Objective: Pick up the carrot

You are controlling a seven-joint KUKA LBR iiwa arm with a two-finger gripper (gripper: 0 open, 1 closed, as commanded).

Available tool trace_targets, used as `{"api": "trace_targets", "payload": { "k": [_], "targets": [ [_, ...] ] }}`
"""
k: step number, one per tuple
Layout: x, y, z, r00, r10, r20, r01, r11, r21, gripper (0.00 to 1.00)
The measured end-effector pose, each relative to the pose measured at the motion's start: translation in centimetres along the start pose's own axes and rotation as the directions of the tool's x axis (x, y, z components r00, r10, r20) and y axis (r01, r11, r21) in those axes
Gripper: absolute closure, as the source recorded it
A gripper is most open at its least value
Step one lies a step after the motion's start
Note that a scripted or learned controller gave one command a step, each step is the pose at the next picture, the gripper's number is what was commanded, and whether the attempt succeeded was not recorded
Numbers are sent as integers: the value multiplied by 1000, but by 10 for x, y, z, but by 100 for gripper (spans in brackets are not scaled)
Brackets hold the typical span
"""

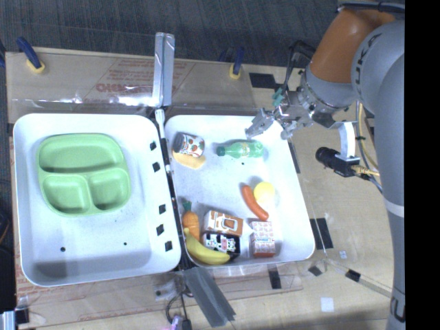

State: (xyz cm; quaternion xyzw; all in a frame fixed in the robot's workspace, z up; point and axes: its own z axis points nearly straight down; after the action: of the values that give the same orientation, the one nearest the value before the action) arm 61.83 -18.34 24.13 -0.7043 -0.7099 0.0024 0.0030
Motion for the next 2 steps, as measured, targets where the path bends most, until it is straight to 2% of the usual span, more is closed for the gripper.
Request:
{"api": "trace_targets", "payload": {
  "k": [1, 2],
  "targets": [
    [82, -7, 139, 977, 214, -1, -214, 977, 2, 0],
    [25, 28, 157, 980, 199, -4, -199, 979, 34, 0]
  ]
}}
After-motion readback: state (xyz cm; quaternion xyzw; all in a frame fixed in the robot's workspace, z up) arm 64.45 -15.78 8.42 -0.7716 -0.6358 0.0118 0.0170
